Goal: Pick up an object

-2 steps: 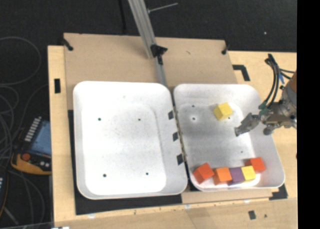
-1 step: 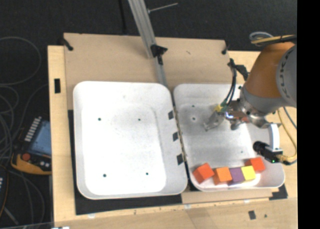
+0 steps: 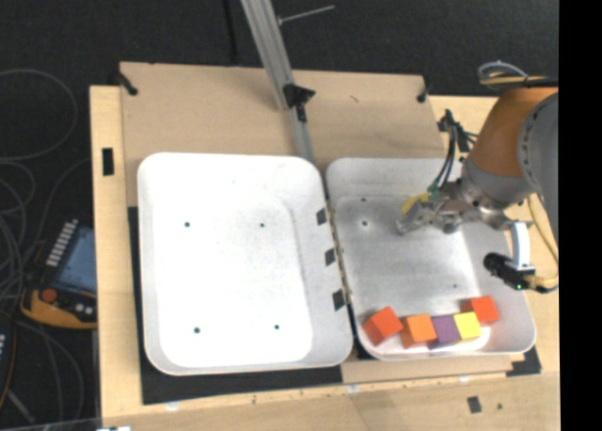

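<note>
Several coloured blocks lie along the near edge of the right bin: a red-orange block, an orange block, a purple block, a yellow block and another red-orange block. My gripper hangs over the upper middle of the right bin, well above the row of blocks in the picture. A small yellow part shows near its tip. Nothing shows between it and the bin floor that I can make out.
The left bin lies beside the right one, with small clips along the shared edge. A slanted metal pole rises from the back of the bench. A handheld pendant and cables lie off the bench at left.
</note>
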Available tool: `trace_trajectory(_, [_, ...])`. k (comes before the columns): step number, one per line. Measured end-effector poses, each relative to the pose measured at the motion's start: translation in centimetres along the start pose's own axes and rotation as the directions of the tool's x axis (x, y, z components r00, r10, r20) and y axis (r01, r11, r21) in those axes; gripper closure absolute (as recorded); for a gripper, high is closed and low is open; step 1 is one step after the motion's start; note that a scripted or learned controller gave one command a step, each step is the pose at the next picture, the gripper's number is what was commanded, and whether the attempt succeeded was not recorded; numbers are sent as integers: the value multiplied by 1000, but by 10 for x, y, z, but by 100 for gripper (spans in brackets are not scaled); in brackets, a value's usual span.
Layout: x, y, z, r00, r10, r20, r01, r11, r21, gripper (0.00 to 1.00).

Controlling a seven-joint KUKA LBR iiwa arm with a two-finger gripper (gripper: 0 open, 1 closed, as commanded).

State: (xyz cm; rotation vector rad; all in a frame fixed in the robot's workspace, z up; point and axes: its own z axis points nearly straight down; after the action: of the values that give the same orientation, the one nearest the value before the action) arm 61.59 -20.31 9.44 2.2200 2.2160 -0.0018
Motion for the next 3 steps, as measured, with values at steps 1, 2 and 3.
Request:
trace_trajectory(1, [11,41,-4,1000,-6,-2,6,1000,-3,0])
trace_trajectory(2, [9,40,-15,1000,-11,1,11,1000,-1,100])
trace_trajectory(3, [81,35,-58,1000,-9,-5,9,1000,-2,100])
